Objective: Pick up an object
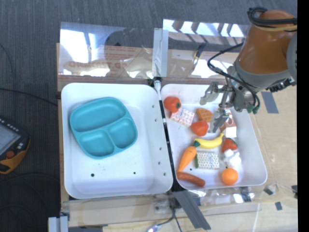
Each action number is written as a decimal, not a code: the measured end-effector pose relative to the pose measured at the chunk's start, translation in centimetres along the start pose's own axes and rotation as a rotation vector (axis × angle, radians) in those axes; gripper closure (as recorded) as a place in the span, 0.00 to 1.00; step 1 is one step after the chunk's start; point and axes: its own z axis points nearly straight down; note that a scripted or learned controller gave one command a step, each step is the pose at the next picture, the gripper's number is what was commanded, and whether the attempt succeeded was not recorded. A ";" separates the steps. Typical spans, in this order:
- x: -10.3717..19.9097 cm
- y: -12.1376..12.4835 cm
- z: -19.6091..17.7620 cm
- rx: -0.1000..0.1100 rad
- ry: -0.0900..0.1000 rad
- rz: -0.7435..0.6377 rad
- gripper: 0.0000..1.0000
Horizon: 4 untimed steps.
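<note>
The right bin (258, 154) holds several toy foods: a tomato (171, 103), a pink checkered packet (182, 116), a waffle piece (204, 114), a red ball-shaped fruit (200, 127), a banana (211, 141), a carrot (187, 158), a green-edged packet (207, 159), a sausage (190, 179), an orange (230, 176) and a strawberry (229, 144). My gripper (222, 119) hangs low over the bin's upper right part, just right of the waffle piece and above the banana. A small reddish-brown item by its tips is partly hidden.
The left bin (87, 178) holds a teal divided plate (102, 126). A clear plastic wall (159, 47) stands behind both bins. The bulky orange-banded arm (268, 37) reaches in from the upper right. A handheld controller (9, 146) lies on the floor at far left.
</note>
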 end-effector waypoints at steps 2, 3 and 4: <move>1.4 -0.8 13.8 0.014 -0.039 -0.155 0.00; 4.4 0.4 15.1 0.006 -0.017 -0.200 0.00; 8.2 -0.5 14.8 0.007 -0.033 -0.203 0.00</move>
